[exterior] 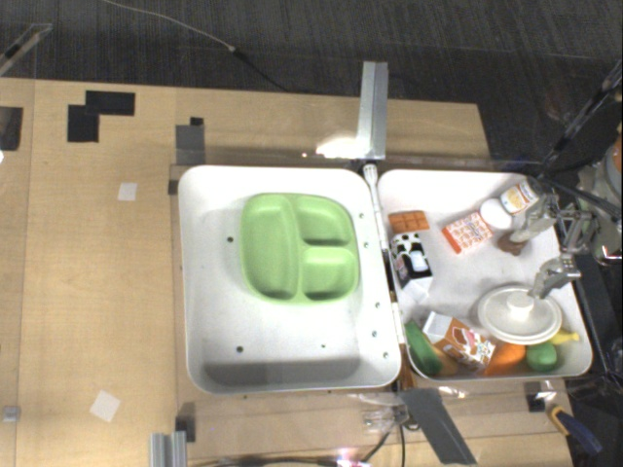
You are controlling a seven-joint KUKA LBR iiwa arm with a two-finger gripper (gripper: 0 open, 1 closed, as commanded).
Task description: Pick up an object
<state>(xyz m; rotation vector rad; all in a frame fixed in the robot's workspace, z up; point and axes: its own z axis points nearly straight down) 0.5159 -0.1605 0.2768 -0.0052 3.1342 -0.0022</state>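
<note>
A pale wood bench [88, 290] stands on dark grey carpet [292, 17], with black squares [97, 113] marked near its far left corner and a thin cable [146, 13] trailing over the carpet. The left bin [209, 358] holds a green divided plate [297, 246]. The right bin [443, 270] holds a white lidded dish [519, 314], an orange carton [467, 232], a brown wafer [409, 222] and toy vegetables [506, 358] along its near wall. The pincer [545, 246] hangs over that bin's right side; whether it is open, I cannot tell.

A green divided plate [297, 246] lies in the left bin [209, 290]; the claw [547, 251] hangs over the cluttered right bin [438, 188].
</note>
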